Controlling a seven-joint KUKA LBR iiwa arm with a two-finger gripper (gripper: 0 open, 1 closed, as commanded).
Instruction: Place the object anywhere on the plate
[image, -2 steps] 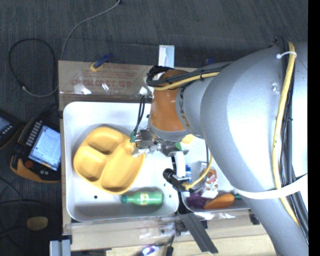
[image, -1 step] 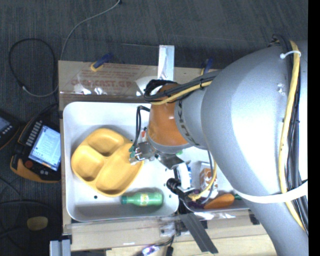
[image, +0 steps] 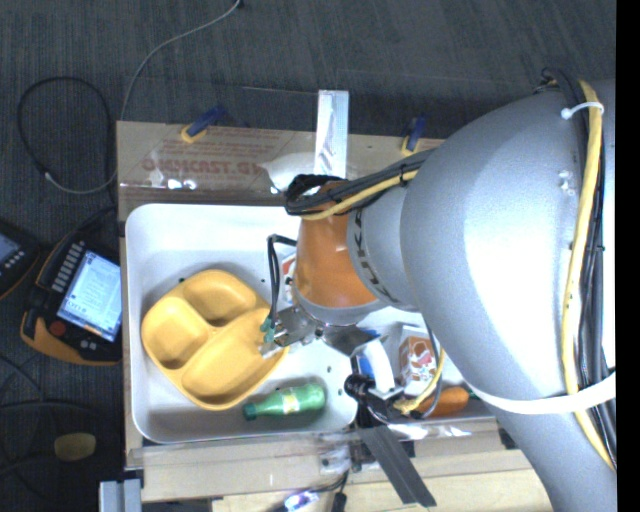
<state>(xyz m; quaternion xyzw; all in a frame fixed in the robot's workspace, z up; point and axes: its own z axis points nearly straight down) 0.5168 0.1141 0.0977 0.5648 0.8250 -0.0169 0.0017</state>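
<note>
Over the yellow plate's (image: 205, 335) right edge hangs the hand (image: 270, 335), pointing down, its grip impossible to tell.

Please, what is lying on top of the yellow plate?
The yellow plate has three compartments that look bare. The gripper hangs over its right edge, covering that part, so I cannot tell what lies beneath. The green bottle lies beside the plate.

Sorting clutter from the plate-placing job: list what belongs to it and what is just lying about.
Belongs to the job:
- yellow divided plastic plate, in the left white bin
- gripper, over the plate's right edge
- green plastic bottle, lying just below the plate; possibly the object to place

Lying about:
- orange item in the right bin
- handheld control pendant on the floor
</note>
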